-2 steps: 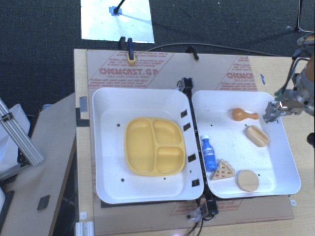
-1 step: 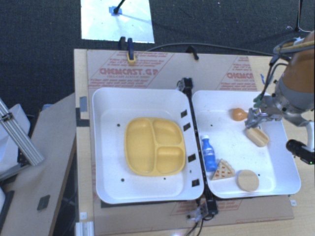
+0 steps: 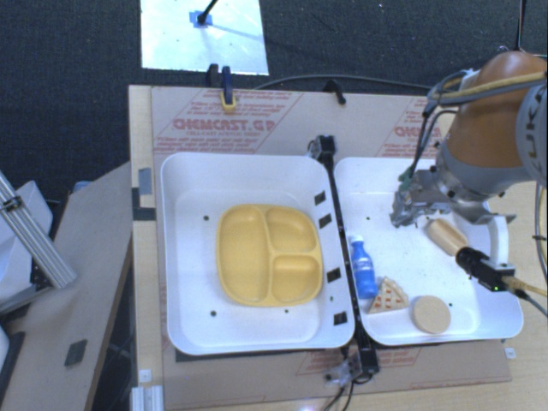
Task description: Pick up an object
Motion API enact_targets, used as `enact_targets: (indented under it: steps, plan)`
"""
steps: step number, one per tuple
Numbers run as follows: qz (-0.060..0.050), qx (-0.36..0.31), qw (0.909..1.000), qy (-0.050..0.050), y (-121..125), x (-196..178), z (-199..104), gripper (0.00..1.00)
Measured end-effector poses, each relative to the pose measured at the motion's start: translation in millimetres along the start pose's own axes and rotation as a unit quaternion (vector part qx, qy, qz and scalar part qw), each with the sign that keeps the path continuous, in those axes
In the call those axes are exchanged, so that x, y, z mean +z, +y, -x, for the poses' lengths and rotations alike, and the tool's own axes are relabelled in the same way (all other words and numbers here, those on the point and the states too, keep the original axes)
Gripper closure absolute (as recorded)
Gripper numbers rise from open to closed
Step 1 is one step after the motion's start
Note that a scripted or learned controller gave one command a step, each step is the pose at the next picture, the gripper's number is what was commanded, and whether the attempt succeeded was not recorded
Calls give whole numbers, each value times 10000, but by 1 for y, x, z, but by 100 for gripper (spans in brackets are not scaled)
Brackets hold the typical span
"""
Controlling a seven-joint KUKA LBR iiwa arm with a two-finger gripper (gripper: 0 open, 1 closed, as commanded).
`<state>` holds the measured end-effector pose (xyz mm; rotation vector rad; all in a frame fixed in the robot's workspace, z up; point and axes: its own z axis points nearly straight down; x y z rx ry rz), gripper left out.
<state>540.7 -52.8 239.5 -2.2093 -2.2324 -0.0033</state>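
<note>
My gripper hangs low over the back middle of the right bin, with the grey and orange arm behind it to the right. A tan wooden cylinder lies just to the gripper's front right, close to it but not between its tips as far as I can see. A small blue bottle lies by the bin's left wall. A toy pizza slice and a round tan disc rest near the front wall.
The left bin holds a yellow divided plate. A black divider with clips runs between the bins. A black plug on a cable hangs over the right bin's right side.
</note>
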Motion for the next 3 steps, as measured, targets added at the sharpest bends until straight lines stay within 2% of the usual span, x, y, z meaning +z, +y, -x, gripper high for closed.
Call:
enact_targets:
  steps: [1, 2, 3]
  plan:
    - [5, 1, 10000, 0, 1, -4, -50, 100]
    - [-2, 5, 10000, -1, -8, 11, -103, 100]
    - [0, -6, 10000, 5, -19, 5, -163, 100]
